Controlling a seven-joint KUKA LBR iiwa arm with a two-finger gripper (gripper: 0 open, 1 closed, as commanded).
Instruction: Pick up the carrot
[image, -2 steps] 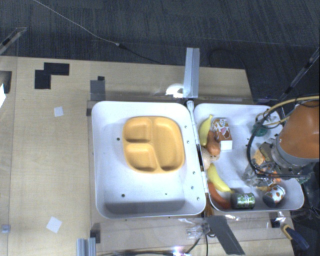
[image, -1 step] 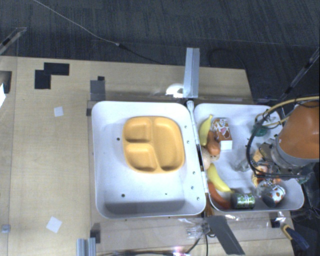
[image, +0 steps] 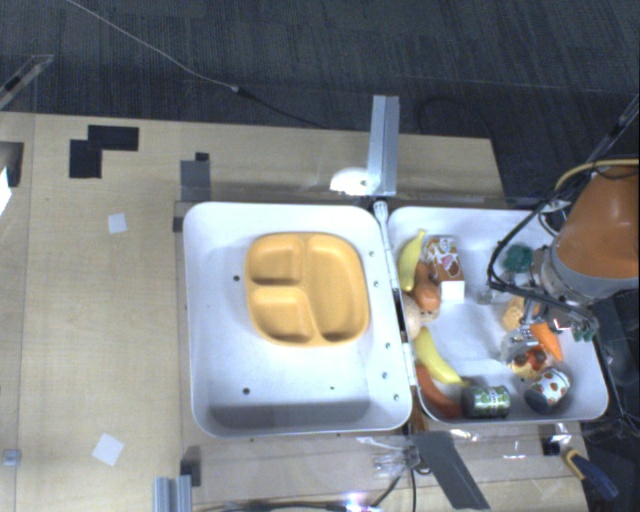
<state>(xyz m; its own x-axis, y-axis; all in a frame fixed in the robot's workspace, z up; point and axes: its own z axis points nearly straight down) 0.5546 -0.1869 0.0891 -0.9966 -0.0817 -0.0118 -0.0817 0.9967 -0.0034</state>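
A yellow three-compartment plate (image: 303, 287) is seen lying in the left bin (image: 215, 330). In the right bin (image: 470, 232), two bananas (image: 410, 260) (image: 434, 356) are placed along the left wall, and a green can (image: 487, 401) lies on its side near the front edge.

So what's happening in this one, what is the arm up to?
The arm reaches into the right bin, which holds bananas, a can and other small items. Its pincer is low over the carrot near the bin's right side. I cannot tell whether the carrot is gripped. The left bin holds a yellow divided tray, untouched.
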